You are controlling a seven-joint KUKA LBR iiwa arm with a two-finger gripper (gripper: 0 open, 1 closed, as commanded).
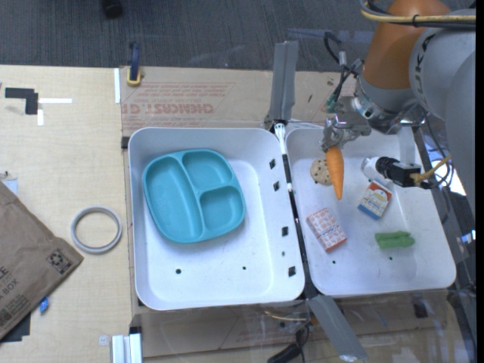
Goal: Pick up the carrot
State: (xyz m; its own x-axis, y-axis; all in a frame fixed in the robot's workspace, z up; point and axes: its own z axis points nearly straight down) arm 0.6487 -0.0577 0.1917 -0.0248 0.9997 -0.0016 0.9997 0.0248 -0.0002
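Observation:
An orange carrot (336, 174) hangs point-down over the back left part of the right bin (423, 278). Its thick top end sits between the fingers of my gripper (333, 144), which is shut on it. The grey arm with its orange band reaches in from the upper right, directly above the carrot. The carrot's lower tip hangs beside a speckled cookie (320, 172), and I cannot tell whether the tip touches the bin floor.
In the right bin lie a pink-red box (327, 229), a small white, blue and orange carton (374, 201) and a green piece (394, 239). The left bin (151, 278) holds a teal divided plate (194, 195). A tape ring (96, 228) lies on the bench at the left.

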